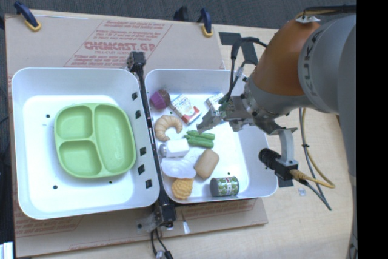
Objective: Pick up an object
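The right bin (pixel 257 179) holds several small items. Among them are a purple piece (pixel 160 98), a red and white packet (pixel 185 110), a tan croissant (pixel 168 126), a white block (pixel 177 147) and a green pea pod (pixel 200 139). Nearer the front lie a beige potato-like lump (pixel 207 163), a yellow waffle piece (pixel 182 188) and a small green-labelled can (pixel 225 186) on its side. My gripper (pixel 207 119) hangs low over the bin's middle. It is just up and right of the pea pod and right of the packet, and nothing is visibly held in it.
The left bin (pixel 24 88) carries a green divided plate (pixel 94 139). A black divider bar (pixel 145 130) runs between the bins. The arm's orange band (pixel 285 63) and grey body cover the right bin's right side. Clamps (pixel 205 22) hold the cardboard at the back.
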